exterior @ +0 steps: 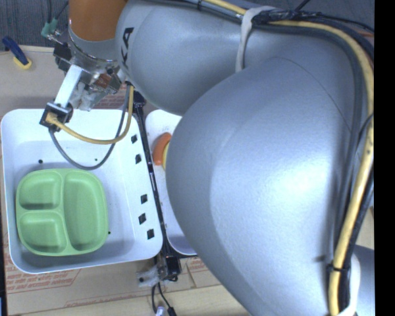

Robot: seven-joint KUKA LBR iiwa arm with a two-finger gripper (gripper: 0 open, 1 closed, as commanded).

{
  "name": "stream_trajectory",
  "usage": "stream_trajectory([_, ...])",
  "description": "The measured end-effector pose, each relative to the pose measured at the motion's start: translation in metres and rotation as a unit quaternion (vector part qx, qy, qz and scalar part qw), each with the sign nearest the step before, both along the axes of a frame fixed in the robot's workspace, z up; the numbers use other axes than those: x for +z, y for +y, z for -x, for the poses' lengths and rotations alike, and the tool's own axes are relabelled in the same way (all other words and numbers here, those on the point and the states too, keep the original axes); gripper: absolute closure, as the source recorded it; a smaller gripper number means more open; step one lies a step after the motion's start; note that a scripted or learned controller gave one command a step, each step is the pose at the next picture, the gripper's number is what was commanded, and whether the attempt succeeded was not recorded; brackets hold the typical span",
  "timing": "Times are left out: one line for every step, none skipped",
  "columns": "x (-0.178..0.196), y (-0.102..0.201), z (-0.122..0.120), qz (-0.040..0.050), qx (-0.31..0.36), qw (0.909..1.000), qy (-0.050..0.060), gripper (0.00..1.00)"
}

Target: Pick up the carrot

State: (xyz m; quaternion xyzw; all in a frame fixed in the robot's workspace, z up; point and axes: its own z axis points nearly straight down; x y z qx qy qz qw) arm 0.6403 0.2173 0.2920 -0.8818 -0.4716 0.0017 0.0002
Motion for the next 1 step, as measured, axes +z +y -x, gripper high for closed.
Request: stream_trajectory([-0.0218,-0.0001,-0.0155,0.0005,-0.103,0.9947,0.000,1.00])
